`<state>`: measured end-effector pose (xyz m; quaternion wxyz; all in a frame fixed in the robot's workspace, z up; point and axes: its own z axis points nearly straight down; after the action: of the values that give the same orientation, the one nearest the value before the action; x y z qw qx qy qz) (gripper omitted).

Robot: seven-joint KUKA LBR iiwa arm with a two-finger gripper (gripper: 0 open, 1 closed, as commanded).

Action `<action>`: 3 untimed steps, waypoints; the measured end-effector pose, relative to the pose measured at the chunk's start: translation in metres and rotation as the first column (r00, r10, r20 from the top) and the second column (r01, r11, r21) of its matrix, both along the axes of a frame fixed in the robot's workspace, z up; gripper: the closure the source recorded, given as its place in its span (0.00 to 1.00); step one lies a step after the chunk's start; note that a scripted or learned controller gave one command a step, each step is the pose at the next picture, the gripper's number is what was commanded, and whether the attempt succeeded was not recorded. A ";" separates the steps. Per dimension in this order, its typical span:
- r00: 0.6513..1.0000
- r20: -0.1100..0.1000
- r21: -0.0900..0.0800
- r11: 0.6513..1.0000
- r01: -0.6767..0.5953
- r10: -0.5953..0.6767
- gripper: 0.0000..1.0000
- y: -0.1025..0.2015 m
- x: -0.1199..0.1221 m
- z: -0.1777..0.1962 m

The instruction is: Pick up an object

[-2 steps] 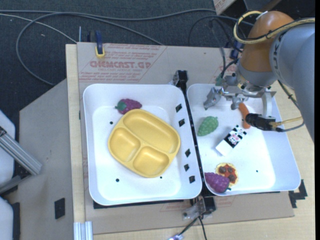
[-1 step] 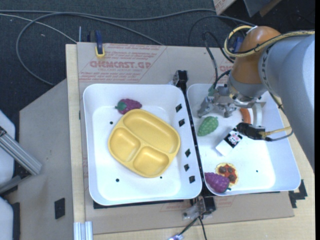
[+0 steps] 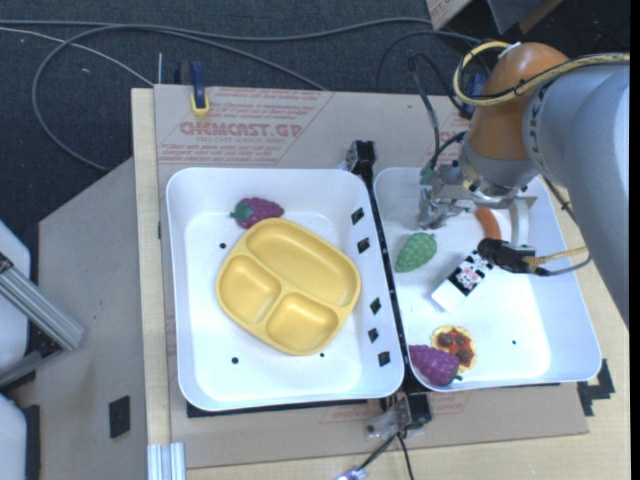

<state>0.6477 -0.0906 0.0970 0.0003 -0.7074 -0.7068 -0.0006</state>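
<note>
My gripper [image 3: 437, 211] hangs in the right bin [image 3: 560, 353], just at 1 o'clock of the green berry [image 3: 416, 251]. I cannot tell how it is set. To grab well, I judge I should centre over the berry and descend straight. My arm [image 3: 560, 118] reaches in from 2 o'clock, wrist bent downward.

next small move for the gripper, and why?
Probably a short descent toward the green toy fruit. The gripper sits in the right bin just above and right of that fruit, closer to it than to the black-and-white block or the purple grapes. Whether the fingers already straddle it is unclear, so go slowly.
</note>
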 end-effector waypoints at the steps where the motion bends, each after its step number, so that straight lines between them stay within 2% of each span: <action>1: 1.000 0.005 -0.002 1.000 0.000 0.000 1.00 -0.008 0.004 0.059; 2: 1.000 0.007 -0.002 1.000 -0.002 0.002 1.00 -0.008 0.006 0.114; 3: 1.000 -0.005 0.001 1.000 -0.003 0.003 1.00 0.034 -0.031 0.111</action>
<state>0.6169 -0.0566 0.2083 0.0024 -0.7062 -0.7080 0.0009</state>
